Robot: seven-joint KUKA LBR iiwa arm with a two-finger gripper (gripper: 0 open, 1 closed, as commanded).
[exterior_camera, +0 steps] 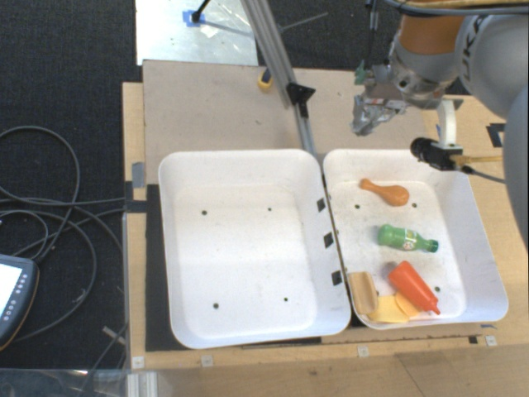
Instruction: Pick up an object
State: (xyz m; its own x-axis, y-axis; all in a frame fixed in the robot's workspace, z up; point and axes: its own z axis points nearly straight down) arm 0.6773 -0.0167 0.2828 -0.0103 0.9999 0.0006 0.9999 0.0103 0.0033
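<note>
In the right bin (483,246) lie an orange drumstick-shaped toy (387,192) near the back, a green bottle (405,239) in the middle, and a red-orange bottle (413,287) toward the front. A tan block (362,292) and yellow flat pieces (392,308) rest at the front left corner. My gripper (367,122) hangs above the bench just behind the right bin's back rim, well above the toys. Nothing shows between its fingers.
The left bin (186,246) stands beside the right one, with a black-tabbed divider between them. A grey metal pole (277,52) slants from the top down to the bins' junction. Cables and a pendant (12,296) lie on the dark floor at left.
</note>
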